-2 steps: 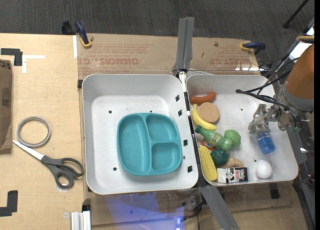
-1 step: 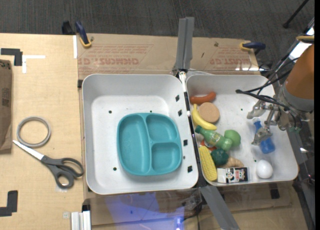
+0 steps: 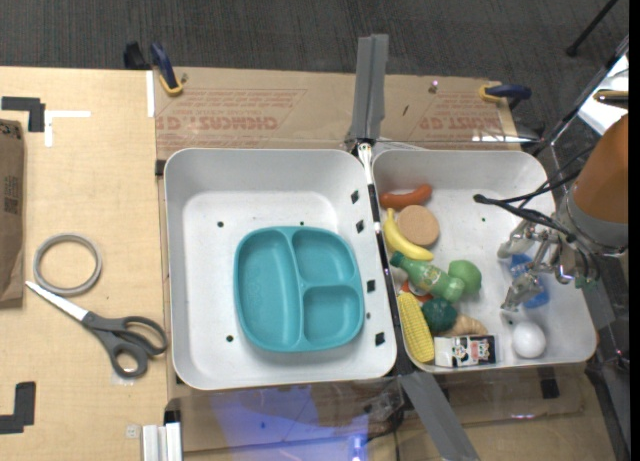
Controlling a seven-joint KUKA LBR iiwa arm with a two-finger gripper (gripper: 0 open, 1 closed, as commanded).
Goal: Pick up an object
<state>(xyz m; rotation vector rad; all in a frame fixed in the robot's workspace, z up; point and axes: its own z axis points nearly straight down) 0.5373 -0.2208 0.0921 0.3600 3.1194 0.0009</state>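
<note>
Our end effector point(image 3: 527, 274) hangs low in the right bin point(image 3: 500, 164), over a blue object point(image 3: 530, 294); its fingers look slightly apart, and we see nothing held between them; we should lower straight and close on the blue object, avoiding the egg point(image 3: 528, 340); we count two bins, one egg, one tray point(image 3: 298, 287), one banana point(image 3: 402, 240).

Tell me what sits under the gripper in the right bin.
A blue object lies under the gripper, partly hidden by it, and a white egg lies nearby. What the blue object is cannot be told.
</note>
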